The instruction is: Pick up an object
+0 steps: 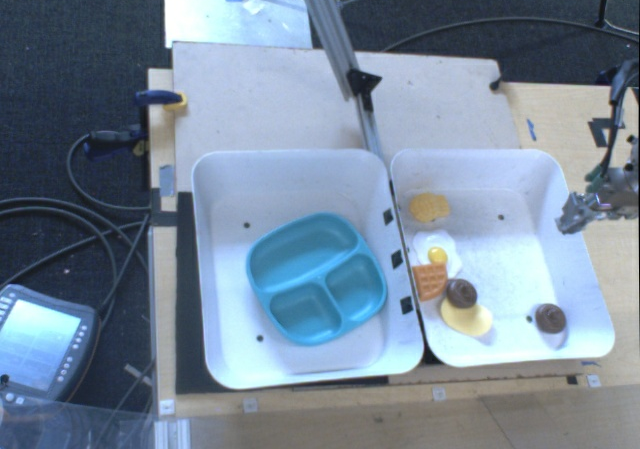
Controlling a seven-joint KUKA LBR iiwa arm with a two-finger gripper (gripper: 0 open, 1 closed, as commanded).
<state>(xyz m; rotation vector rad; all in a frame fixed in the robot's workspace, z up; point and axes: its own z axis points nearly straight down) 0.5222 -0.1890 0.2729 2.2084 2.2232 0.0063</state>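
A blue three-compartment plate (pixel 317 278) lies in the left bin (pixel 222 237), the right bin (pixel 520 172) holds a yellow cookie (pixel 429 206), fried egg (pixel 437 253), waffle (pixel 430 282), two chocolate donuts (pixel 461 292) (pixel 549 317), and the gripper (pixel 578 212) hovers at its right rim.
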